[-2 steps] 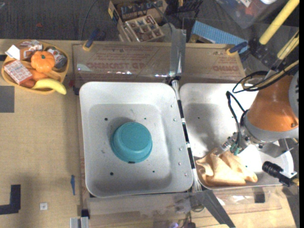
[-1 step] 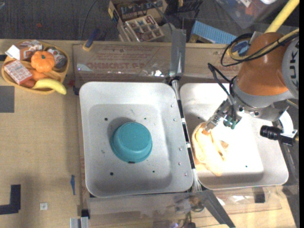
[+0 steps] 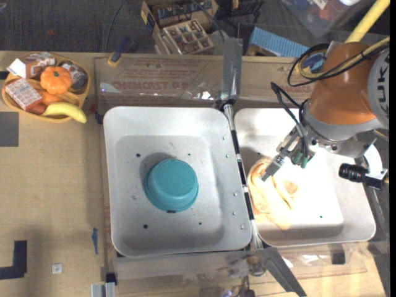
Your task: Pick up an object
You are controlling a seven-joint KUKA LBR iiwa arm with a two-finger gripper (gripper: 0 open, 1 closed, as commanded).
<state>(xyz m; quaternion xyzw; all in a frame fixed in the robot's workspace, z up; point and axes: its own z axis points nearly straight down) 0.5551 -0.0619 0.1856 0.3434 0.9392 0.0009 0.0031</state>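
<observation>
A teal upturned bowl [image 3: 172,185] rests in the middle of the left bin [image 3: 124,135]. A pale orange, translucent soft object [image 3: 272,197] lies in the left part of the right bin [image 3: 322,228], against its left wall. My gripper [image 3: 276,164] reaches down from the right over the top of that orange object, its fingers slightly apart; one fingertip [image 3: 267,173] touches or hovers at the object's upper edge. Nothing shows between the fingers.
A dish of toy food with a pumpkin and a banana [image 3: 46,86] sits on the bench at far left. A clear plastic panel [image 3: 167,79] stands behind the left bin. The arm's orange band [image 3: 343,79] looms over the right bin's back.
</observation>
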